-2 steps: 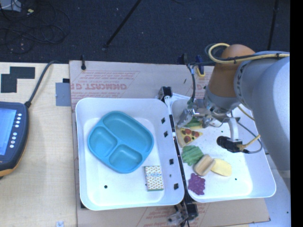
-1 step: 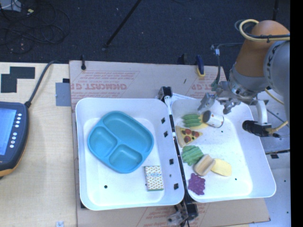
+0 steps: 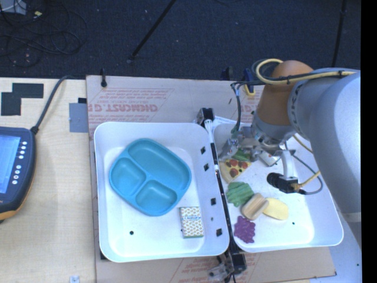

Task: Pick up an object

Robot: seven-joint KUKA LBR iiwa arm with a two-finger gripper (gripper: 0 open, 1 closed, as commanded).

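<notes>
The gripper is lowered into the right bin, above its crowded left side; its state cannot be told. A miss or a double catch could be caused by the packed toys. The nearest one, a pizza slice, is laid with its long axis slanted, tip toward the divider. The green piece lies just below it.
</notes>
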